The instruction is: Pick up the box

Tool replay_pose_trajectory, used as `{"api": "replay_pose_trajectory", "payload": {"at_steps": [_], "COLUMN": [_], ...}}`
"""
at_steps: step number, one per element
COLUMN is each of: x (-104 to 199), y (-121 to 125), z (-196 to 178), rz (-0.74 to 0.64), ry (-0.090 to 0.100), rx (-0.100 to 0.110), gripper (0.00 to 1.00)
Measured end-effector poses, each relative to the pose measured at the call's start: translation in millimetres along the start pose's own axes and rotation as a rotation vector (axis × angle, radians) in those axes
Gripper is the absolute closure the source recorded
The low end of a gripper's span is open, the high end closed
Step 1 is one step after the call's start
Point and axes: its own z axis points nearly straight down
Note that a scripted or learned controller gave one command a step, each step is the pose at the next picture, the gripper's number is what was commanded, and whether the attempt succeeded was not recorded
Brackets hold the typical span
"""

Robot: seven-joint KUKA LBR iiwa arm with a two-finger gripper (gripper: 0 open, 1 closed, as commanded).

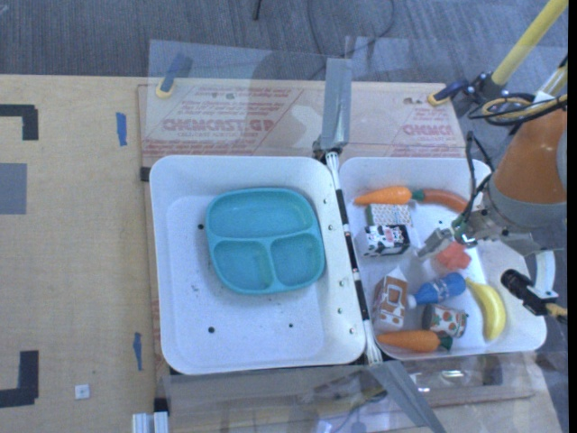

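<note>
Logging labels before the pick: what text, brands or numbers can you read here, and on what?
"CHEMCAST GP", mirrored red print on the clear sheet behind the left bin.
"CHEMCAST", partly seen, on the clear sheet behind the right bin.
Small boxes: printing too blurred to read.
Patterned can: unreadable.

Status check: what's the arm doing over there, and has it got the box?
Gripper low in right bin, nothing visibly held. Box lies untouched beside carrot. Red toy right under gripper.
</note>
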Motion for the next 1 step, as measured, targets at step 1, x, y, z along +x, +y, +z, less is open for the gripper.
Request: {"api": "replay_pose_trajectory", "payload": {"at_steps": [1], "x": [94.7], "y": [-5.7], "z": [-1.5], "rz": [-0.063], "ry": [-0.001], "rx": [-0.005], "gripper": [0.00]}}
